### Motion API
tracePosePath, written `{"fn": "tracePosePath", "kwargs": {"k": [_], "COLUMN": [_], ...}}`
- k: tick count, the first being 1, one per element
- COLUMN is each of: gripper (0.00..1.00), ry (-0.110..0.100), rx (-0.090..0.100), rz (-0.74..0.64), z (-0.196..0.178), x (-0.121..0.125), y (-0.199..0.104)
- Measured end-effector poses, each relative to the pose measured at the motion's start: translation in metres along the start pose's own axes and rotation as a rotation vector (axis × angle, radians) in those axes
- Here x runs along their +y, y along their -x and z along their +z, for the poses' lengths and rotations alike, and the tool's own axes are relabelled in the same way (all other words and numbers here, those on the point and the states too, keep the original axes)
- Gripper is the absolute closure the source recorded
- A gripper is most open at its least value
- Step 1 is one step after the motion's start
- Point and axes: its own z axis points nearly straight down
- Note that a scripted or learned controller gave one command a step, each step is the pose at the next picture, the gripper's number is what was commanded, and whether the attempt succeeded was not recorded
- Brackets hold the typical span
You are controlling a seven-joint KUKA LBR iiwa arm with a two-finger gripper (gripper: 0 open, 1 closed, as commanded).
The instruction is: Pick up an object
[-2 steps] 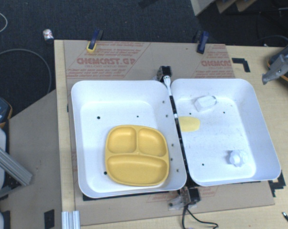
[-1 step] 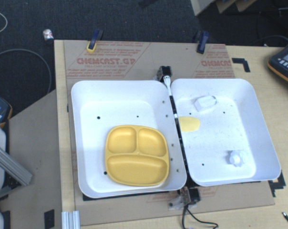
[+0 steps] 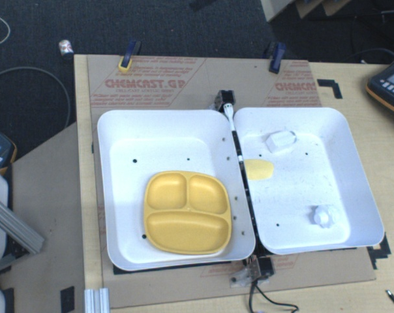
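A yellow three-compartment plate [image 3: 186,211] lies flat in the left bin [image 3: 119,175], toward its front. In the right bin [image 3: 353,175] a pale yellow flat piece [image 3: 258,169] rests near the left wall. A white rounded object [image 3: 280,139] sits toward the back of that bin. A small white knobby object [image 3: 321,216] sits toward its front right.
Both bins rest on a brown cardboard sheet [image 3: 151,83] clamped at the back by a yellow clip [image 3: 126,60] and a blue clip [image 3: 276,56]. A black strip [image 3: 237,155] runs between the bins. Cables and devices lie on the dark floor around the bench.
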Motion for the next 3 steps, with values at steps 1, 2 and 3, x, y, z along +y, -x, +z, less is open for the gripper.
{"fn": "tracePosePath", "kwargs": {"k": [1,2,3], "gripper": [1.00,1.00,1.00], "ry": [-0.024,0.002,-0.003], "rx": [0.008,0.007,0.006], "rz": [-0.001,-0.012,-0.009], "z": [0.196,0.121,0.113], "x": [0.025,0.002,-0.001], "y": [-0.038,-0.147,-0.224]}}
